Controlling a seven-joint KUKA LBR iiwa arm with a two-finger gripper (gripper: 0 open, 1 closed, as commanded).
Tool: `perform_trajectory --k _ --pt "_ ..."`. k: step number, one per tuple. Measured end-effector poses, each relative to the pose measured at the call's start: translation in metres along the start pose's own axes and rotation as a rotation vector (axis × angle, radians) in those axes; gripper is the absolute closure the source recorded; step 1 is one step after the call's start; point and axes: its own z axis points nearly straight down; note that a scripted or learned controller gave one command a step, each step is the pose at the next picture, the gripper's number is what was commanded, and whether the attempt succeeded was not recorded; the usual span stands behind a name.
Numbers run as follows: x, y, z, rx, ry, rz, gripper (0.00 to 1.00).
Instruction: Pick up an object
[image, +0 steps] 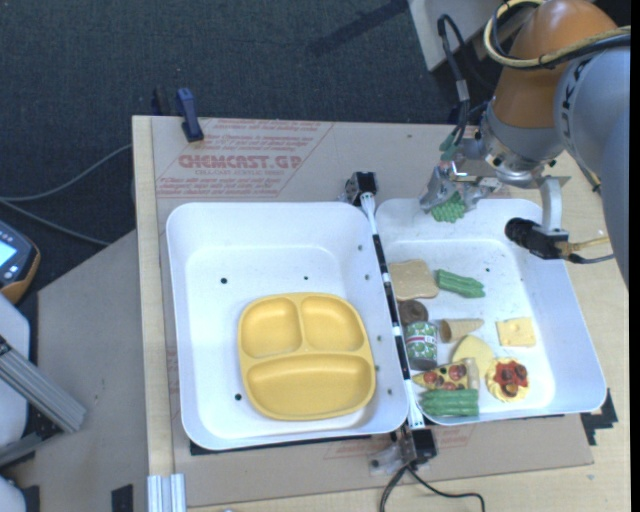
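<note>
My gripper (448, 196) hangs over the far left corner of the right bin (560, 300), shut on a small green ridged toy vegetable (450, 211) that pokes out below the fingertips. In that bin lie a bread slice (412, 280), a green pickle-like piece (460, 284), a brown round piece (412, 312), a small green-labelled can (422, 346), a tan chunk (463, 328), a cheese square (516, 332), a yellow wedge (476, 352), a pizza slice (446, 378), a round pizza (510, 378) and another green ridged piece (450, 403).
The left bin (200, 250) holds a yellow divided plate (305, 355). A black divider clip (361, 185) sits where the two bins meet at the far side. A blue clamp (187, 114) stands at the board's far left corner.
</note>
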Motion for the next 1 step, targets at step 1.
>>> perform_trajectory --k 1 --pt "0.0724 -0.0717 -0.0112 0.015 0.004 0.001 1.0"
